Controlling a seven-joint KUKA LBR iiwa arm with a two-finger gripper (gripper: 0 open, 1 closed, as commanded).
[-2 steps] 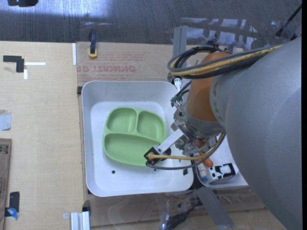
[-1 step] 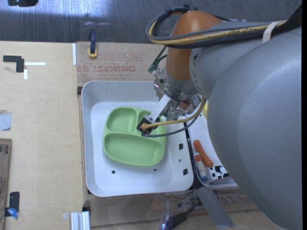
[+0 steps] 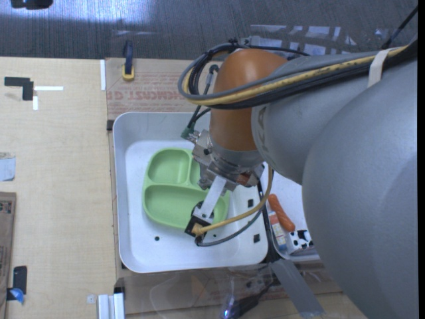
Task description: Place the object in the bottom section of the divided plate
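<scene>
cardboard sheet (image 3: 156,85) | red print, reversed, partly hidden | not legible

The bench (image 3: 53,171) is light wood. A white bin (image 3: 133,251) sits on it. A green plate (image 3: 166,191) with sections lies inside that bin. A second bin (image 3: 292,198) sits just beside it on the right, mostly hidden by the arm. Something orange (image 3: 282,216) lies there, maybe a toy carrot.
</scene>
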